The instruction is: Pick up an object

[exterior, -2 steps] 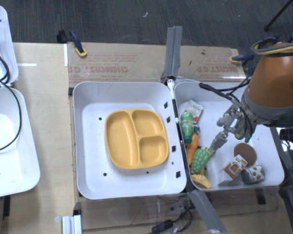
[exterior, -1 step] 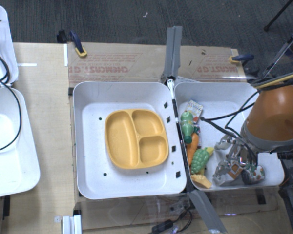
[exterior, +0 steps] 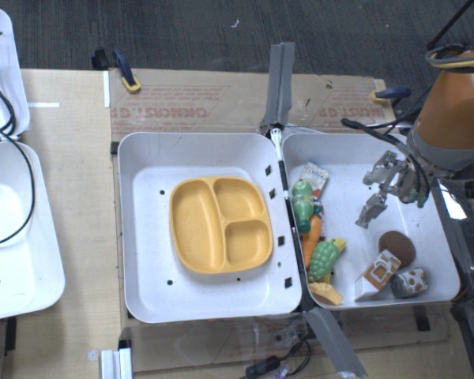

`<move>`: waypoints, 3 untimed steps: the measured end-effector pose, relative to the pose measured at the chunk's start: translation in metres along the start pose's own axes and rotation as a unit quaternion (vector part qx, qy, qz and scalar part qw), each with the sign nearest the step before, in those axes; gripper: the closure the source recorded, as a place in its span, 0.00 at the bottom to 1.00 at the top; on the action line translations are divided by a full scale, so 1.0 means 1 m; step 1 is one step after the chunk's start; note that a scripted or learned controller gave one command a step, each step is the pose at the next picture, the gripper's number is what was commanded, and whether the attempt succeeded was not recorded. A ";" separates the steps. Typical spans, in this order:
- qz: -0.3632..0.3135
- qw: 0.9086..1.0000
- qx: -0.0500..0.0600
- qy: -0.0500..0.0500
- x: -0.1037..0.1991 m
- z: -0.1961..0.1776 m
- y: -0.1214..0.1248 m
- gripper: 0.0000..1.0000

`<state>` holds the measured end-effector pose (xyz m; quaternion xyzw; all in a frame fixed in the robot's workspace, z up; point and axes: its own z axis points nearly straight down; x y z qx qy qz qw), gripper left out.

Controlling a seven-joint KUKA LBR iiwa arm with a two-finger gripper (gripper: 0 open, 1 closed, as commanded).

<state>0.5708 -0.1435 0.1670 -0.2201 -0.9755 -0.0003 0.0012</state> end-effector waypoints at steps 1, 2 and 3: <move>-0.028 1.000 -0.002 -0.008 0.039 0.070 0.027 0.00; 0.000 1.000 0.000 -0.002 -0.039 0.017 0.029 0.00; -0.042 0.999 0.000 0.001 0.027 0.079 0.002 0.00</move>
